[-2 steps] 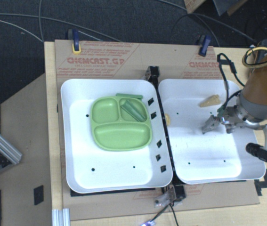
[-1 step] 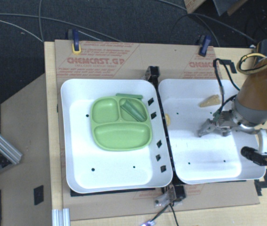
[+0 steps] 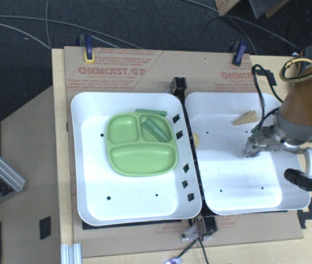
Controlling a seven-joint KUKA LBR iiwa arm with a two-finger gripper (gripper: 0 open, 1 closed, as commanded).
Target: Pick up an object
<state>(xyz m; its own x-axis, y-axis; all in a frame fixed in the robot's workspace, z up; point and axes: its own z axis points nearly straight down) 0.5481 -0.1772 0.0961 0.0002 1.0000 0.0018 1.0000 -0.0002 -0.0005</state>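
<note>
Metal gripper (image 3: 253, 147) sits low over the right bin (image 3: 238, 194), right of centre; finger spread cannot be told at this slant, nothing visible between them. Nearest candidate: small tan object (image 3: 245, 117) lying on the bin floor just beyond, toward the far side, apart from the gripper. Judged step: approach, no grasp yet. Next move needs a shift toward the far side, then descent over the piece. Left bin (image 3: 89, 197) holds a green divided plate (image 3: 141, 146). Both bins rest on a cardboard-covered bench (image 3: 144, 65); dark floor with cables beyond.
</note>
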